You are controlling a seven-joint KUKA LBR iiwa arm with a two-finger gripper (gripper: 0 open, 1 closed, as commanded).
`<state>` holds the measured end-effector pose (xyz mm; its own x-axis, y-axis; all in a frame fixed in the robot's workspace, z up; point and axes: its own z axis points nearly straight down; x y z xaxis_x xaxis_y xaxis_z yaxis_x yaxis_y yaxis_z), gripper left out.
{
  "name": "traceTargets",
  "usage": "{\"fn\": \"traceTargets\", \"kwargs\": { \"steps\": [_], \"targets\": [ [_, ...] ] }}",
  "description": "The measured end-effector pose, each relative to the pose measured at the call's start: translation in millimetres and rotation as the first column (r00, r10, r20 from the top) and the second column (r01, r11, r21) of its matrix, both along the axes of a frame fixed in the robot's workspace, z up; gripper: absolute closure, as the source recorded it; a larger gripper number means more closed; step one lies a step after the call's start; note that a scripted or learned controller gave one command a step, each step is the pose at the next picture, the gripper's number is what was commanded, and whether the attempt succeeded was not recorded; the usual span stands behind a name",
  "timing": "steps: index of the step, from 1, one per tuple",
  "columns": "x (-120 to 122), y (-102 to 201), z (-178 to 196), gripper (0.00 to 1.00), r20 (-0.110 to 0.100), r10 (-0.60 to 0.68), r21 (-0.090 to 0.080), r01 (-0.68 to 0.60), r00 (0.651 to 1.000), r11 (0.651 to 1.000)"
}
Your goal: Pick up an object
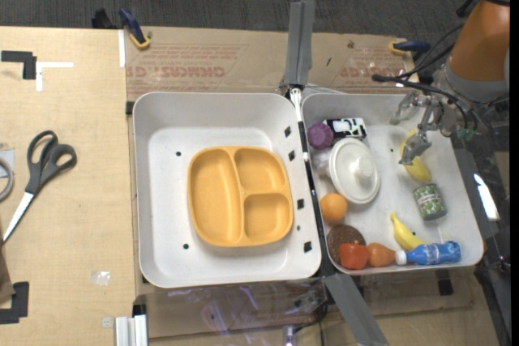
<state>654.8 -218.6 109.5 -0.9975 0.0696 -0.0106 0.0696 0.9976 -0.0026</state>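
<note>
I have the gripper (415,143) low over the far right part of the right bin (464,166), its fingertips directly above a small yellow piece (418,168), which I judge to be the intended pick. I cannot tell whether the hand is open or closed; nothing is visibly held.

Recommended handling: I descend straight down, centre the piece under the tool, and close only once level with its widest part. A shallow close risks it slipping out. The bin's right wall is near, so I avoid any sideways correction towards it.

Condition of the target: small, yellow, rounded, possibly a toy lemon or a banana end; partly hidden by the gripper. It lies on the bin floor, apart from the green can (429,202) nearer the camera and from the white lidded pot (355,169) to its left. The yellow divided plate (241,196) sits in the left bin (154,174).
</note>
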Motion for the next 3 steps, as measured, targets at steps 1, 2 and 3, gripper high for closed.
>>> {"fn": "traceTargets", "kwargs": {
  "steps": [1,2,3],
  "targets": [
    [-10.0,-2.6,-17.8,0.00,-0.008,-0.129,0.004,0.129,0.992,0.992],
    [-8.1,-1.9,-8.6,1.00,-0.004,-0.126,0.002,0.126,0.992,0.992],
    [-8.1,-1.7,-8.6,0.00,-0.004,-0.126,0.002,0.126,0.992,0.992]
  ]
}}
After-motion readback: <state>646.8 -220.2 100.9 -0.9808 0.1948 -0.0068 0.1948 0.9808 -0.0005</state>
